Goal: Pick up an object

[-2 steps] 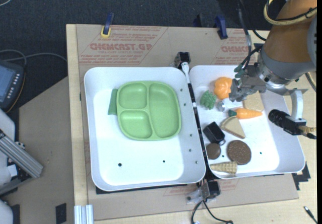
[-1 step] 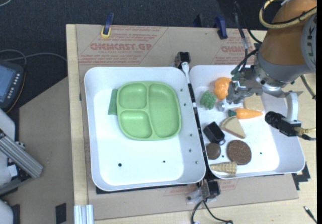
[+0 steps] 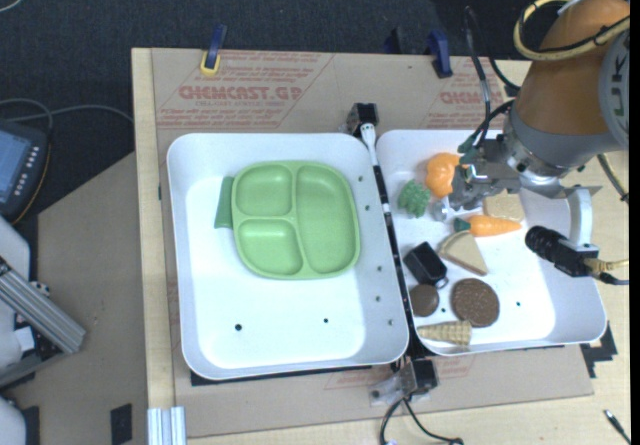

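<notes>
Arm in from right, end effector (image 3: 468, 195) low over right bin (image 3: 560, 318) — grip state cannot tell. Orange (image 3: 441, 173) just left of it, carrot (image 3: 492, 226) just near side, broccoli (image 3: 414, 198) by bin's left wall. Cookie (image 3: 475, 301) and cone (image 3: 446, 334) nearer. Left bin (image 3: 200, 263) holds green divided plate (image 3: 296, 218).

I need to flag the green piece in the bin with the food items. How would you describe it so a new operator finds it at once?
Look in the right-hand bin, at its upper left part near the divider. The small broccoli sits just left of the orange and above the black block. It is the sole green, bumpy piece in that bin.
</notes>
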### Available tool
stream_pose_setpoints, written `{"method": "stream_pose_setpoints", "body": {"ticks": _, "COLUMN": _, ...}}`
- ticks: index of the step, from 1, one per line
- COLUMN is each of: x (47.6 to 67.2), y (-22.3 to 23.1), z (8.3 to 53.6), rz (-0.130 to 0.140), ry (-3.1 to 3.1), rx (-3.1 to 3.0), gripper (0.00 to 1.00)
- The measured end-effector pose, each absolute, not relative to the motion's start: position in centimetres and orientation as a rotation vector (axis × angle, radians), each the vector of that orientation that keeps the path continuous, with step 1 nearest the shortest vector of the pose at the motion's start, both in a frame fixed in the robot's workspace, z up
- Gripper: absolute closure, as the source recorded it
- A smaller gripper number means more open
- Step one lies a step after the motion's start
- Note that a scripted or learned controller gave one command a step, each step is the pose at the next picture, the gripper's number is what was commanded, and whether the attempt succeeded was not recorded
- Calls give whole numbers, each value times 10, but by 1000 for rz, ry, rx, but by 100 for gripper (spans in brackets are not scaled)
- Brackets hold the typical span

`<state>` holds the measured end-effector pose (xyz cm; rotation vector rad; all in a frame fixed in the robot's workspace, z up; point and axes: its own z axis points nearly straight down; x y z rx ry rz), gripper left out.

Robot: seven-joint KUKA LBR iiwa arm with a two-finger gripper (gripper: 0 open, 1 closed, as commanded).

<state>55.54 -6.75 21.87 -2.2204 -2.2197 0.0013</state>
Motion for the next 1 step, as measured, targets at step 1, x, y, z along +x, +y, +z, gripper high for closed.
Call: {"method": "stream_pose_setpoints", "body": {"ticks": 1, "x": 558, "y": -84, "z": 232, "rz": -2, "ry": -2222, "rx": -2225, "gripper": 100}}
